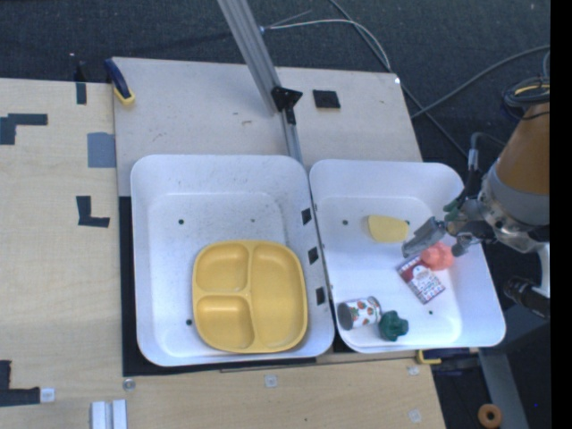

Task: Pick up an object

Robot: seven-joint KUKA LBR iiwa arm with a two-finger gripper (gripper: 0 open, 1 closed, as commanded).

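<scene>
My gripper (438, 245) hangs over the right side of the right bin (465, 322), reaching in from the right. It stands open, one grey finger (422, 237) pointing left and a darker one (462, 242) to the right. A small pink-red object (437, 258) lies just below the gap between them; nothing is gripped. Beside it lies a red and white packet (423, 282). A yellow wedge (388, 229) sits left of the gripper. A small printed can (359, 313) and a green object (393, 326) lie near the bin's front wall.
The left bin (156, 239) holds a yellow divided plate (250, 295). A metal pole (255, 47) slants across the back of the bench. Cables run over the dark floor behind. A blue and yellow clamp (119, 80) sits at the bench's back left corner.
</scene>
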